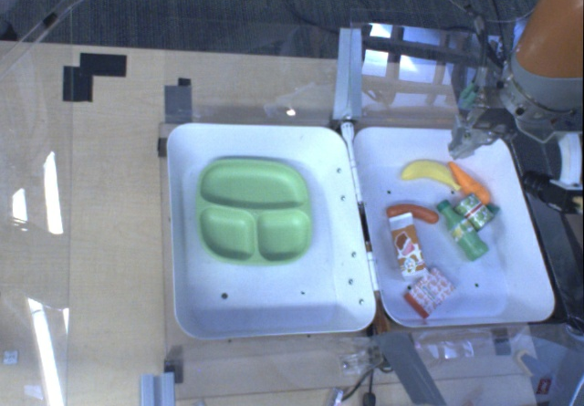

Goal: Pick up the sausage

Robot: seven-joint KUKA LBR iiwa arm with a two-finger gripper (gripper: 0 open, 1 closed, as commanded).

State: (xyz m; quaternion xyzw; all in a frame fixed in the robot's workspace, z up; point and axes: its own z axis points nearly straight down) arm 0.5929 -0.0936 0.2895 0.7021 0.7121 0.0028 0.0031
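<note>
The sausage [412, 211] is a short red-brown link lying flat near the middle of the right bin [520, 276]. It rests just above a small carton [408, 247] and left of a green bottle [466, 227]. My gripper [463, 145] hangs over the bin's far right part, just above the banana [429, 173] and the carrot [468, 181]. It is up and to the right of the sausage, apart from it. Nothing shows between its tips.
The left bin [187, 295] holds a green divided plate [255, 210]. A red-and-white packet [428, 291] lies near the right bin's front edge. A metal frame [348, 76] stands behind the bins, with cables trailing at the back right.
</note>
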